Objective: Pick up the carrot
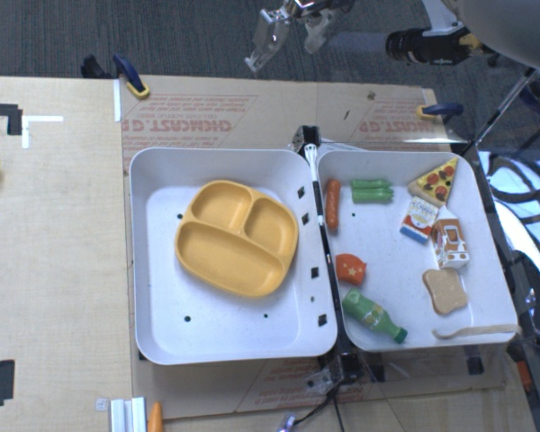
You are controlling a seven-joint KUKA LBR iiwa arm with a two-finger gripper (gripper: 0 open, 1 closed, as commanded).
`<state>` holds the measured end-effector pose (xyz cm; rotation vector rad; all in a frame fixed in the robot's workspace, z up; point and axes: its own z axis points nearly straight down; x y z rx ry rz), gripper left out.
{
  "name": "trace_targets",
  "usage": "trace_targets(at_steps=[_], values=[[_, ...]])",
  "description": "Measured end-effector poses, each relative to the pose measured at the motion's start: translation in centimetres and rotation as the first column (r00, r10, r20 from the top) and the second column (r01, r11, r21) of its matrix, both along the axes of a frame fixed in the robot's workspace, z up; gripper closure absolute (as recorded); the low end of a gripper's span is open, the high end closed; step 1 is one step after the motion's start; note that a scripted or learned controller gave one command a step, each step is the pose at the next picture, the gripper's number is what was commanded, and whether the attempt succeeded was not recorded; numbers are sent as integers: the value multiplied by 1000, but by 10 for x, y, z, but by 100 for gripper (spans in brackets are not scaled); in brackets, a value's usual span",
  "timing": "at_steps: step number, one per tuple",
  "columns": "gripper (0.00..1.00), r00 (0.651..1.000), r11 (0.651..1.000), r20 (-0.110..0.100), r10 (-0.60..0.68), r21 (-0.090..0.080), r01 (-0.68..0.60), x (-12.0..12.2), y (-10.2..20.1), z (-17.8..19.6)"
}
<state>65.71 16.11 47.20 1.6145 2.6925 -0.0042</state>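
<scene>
A yellow divided plate (238, 238) sits in the left bin (153, 241). The carrot (332, 205) lies in the right bin (486, 241) against its left wall, beside a green item (371, 191). The gripper (286, 39) hangs above the bench's far edge, fingers spread, holding nothing.

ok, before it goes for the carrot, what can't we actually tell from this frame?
- Gripper, camera view: small and blurred at the top edge; open or shut is unclear.
- Arm, camera view: cut off by the top and right edges.
- Carrot, camera view: lies close along the right bin's left wall; touching or not is unclear.
- Small cartons, camera view: print too small to read.
</scene>
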Motion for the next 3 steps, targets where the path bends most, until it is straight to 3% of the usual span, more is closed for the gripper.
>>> trace_targets(at_steps=[1, 2, 3], values=[[0, 964, 964, -2, -267, 0, 267, 2, 55, -21], [0, 830, 830, -1, -558, -1, 558, 3, 32, 29], [0, 591, 591, -2, -807, -3, 807, 2, 67, -136]])
